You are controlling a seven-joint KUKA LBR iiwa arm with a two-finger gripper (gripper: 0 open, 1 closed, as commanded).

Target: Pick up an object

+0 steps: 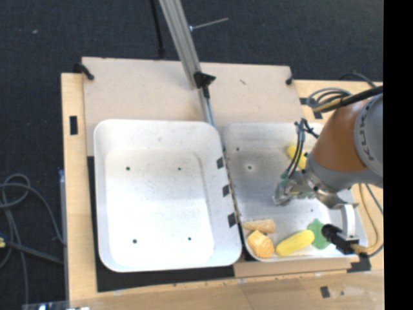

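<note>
My gripper [282, 195] hangs low over the middle of the right bin [255, 148], below the orange wrist band [339, 144]. A small yellow object [294, 152] lies just behind it, partly hidden by the arm. Along the bin's front edge lie a tan piece [259, 225], an orange-yellow wedge [260, 243], a long yellow object [295, 242] and a green object [316, 230]. These sit a little in front of the gripper and apart from it. I see nothing held.
The left bin [161, 192] stands beside the right one. A slanted metal rail [184, 37] runs from the top down to the gap between the bins. Cables [326, 99] lie at the back right of the bench.
</note>
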